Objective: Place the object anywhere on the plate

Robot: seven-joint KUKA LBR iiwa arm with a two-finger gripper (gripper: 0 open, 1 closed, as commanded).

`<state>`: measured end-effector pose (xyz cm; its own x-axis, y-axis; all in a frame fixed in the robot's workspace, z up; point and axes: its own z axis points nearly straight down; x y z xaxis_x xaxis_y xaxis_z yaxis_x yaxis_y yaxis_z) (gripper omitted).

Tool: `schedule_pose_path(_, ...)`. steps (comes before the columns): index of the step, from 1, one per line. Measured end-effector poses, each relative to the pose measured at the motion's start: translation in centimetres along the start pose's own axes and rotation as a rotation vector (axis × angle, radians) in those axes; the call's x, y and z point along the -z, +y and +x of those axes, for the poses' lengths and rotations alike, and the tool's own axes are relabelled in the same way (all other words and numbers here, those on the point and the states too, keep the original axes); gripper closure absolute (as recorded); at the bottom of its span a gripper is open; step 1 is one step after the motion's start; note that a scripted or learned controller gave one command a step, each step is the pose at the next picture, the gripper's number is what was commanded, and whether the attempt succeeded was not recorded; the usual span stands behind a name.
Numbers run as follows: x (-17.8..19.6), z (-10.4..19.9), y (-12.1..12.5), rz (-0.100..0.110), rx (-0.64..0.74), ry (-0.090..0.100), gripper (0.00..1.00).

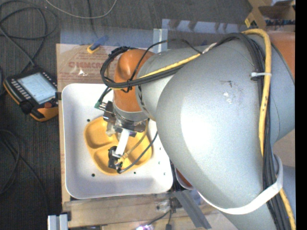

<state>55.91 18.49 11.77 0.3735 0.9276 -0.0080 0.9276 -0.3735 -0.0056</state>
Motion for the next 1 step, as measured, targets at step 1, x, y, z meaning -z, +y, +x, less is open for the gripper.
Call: schedule_pose_path(1, 2.54, -4.25, 6.71, -0.002, -0.031, 0.003, 1.0)
